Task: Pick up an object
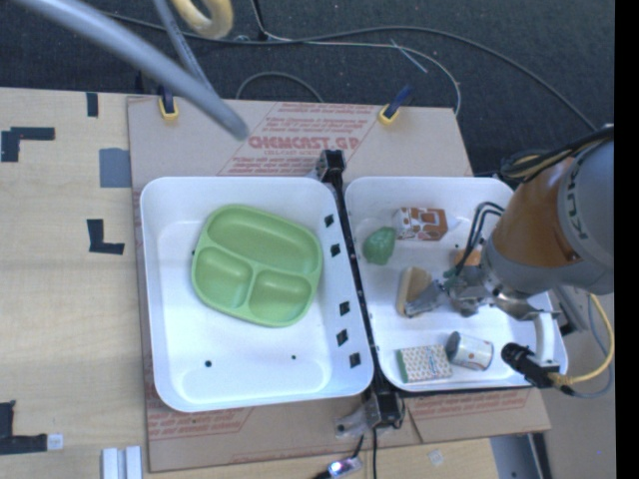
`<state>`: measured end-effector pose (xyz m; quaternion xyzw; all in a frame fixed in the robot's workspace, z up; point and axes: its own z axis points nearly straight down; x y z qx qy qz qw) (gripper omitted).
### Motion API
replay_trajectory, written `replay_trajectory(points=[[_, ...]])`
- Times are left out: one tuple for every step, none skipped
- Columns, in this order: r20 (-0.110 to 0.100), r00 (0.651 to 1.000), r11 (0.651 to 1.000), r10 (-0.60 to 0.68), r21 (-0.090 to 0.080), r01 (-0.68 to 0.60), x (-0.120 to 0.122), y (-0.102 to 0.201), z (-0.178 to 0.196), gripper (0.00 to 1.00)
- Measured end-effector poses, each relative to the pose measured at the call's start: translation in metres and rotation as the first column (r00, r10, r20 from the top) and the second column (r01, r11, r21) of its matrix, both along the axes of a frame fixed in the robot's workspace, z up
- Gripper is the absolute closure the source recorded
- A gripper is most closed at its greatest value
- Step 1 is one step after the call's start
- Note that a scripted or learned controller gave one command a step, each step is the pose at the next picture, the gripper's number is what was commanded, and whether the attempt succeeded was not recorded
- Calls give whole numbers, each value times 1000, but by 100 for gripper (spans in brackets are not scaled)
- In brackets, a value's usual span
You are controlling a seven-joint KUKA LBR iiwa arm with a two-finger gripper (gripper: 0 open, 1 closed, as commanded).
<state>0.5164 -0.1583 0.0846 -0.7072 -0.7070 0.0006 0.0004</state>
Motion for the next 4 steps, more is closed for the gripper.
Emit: replay_trajectory(points=[[8,1000,1000,2,3,-2,3,2,15,100],[4,1000,1000,0,0,0,-1,-6,65,100],[5,1000,1000,3,-1,-3,-3,-2,127,100],[3,1000,1000,2,0,-2,-2,-2,156,100]])
